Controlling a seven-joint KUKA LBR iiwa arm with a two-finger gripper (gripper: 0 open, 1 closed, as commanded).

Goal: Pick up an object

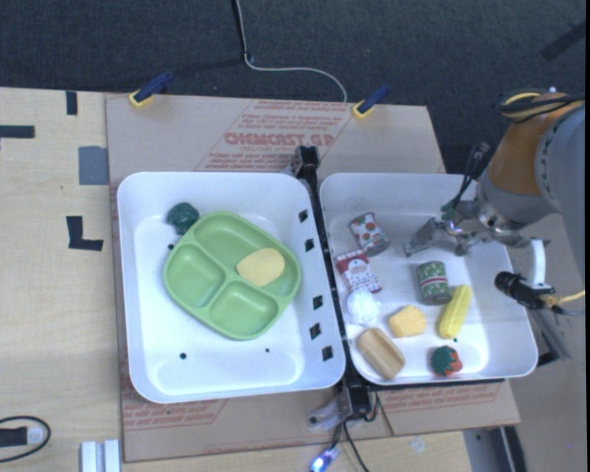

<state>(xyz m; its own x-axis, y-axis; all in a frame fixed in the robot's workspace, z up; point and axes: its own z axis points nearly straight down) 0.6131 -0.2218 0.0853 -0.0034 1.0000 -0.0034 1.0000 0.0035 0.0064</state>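
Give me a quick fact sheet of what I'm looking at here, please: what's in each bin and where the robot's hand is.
left bin: green divided plate with a yellow piece on it; dark green item beside the plate
right bin: small cans, corn cob, cheese wedge, bread roll, strawberry
gripper: over the right bin, above the green can
arm: enters from the right

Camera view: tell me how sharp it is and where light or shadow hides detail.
Camera view: soft overall, small items like the green can and corn cob lack crisp edges; lighting is even, shadows faint; the white bins look bright, nearly washed out; the gripper is blurry, and the arm beside it smeared.
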